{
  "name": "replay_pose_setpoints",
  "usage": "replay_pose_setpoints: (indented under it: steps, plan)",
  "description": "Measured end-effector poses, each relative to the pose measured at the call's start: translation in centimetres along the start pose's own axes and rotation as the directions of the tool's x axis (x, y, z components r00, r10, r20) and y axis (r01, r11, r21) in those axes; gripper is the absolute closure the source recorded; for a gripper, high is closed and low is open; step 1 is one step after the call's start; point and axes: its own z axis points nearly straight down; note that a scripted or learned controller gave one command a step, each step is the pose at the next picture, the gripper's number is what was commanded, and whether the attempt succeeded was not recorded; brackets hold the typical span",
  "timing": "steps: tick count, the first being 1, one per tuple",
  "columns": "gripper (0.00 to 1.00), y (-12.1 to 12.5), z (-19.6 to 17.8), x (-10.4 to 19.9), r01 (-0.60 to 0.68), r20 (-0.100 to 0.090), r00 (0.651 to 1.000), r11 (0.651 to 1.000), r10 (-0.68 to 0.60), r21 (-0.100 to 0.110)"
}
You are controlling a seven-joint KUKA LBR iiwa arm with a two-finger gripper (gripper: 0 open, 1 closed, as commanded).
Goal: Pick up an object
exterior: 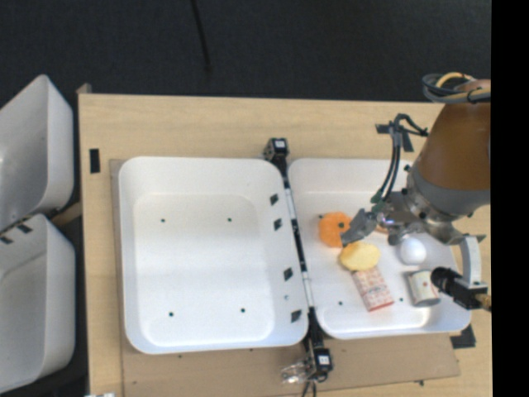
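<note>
A light wooden bench seen from above, against a dark floor. Two shallow white bins sit on it side by side, touching along their inner edges: the left bin and the right bin. Small black clamps sit at the far and near ends of the seam between them.

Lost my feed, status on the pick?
Claw low in right bin, between orange object and yellow object. Nothing seen held. Card packet, white ball close by.
</note>
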Motion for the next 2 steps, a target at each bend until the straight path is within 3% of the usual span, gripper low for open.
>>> replay_pose_setpoints:
  steps: [1, 2]
  plan:
    - [0.00, 4.1, 9.0, -1.6, -0.002, 0.000, 1.000, 1.000, 0.002, 0.006]
    - [0.00, 3.9, 14.2, 0.2, 0.000, -0.001, 1.000, 1.000, 0.000, 0.004]
